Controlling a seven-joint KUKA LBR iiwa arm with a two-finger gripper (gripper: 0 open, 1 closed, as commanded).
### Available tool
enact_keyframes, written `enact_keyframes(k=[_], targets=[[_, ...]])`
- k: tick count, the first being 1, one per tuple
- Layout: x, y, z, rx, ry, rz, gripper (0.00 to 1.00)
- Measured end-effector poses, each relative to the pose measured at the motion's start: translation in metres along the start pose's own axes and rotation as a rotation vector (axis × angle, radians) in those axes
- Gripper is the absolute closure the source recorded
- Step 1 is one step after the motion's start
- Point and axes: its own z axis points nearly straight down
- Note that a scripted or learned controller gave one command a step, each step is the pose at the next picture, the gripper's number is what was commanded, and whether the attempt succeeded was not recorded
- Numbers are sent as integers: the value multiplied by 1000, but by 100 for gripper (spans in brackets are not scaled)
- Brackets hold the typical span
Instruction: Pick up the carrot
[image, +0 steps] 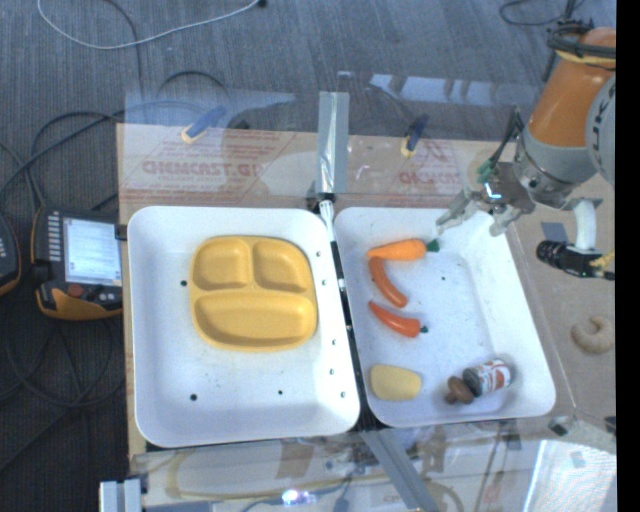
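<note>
In the left bin (160, 300) sits a yellow divided tray (254, 293), while the right bin (500, 330) holds the carrot (399, 250) near its upper edge, lying almost level across the view with its fat orange end to the left and its small green tip to the right. Just right of and slightly above that tip hangs the gripper (482, 212), fingers spread and empty. The carrot thus lies to its left and a little lower, long axis pointing nearly straight toward the gripper.
</note>
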Motion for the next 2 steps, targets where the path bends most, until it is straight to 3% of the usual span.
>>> enact_keyframes(k=[1, 2], targets=[[-8, 24, 95, -6, -7, -42, 0], [41, 25, 124, -11, -18, -252, 0]])
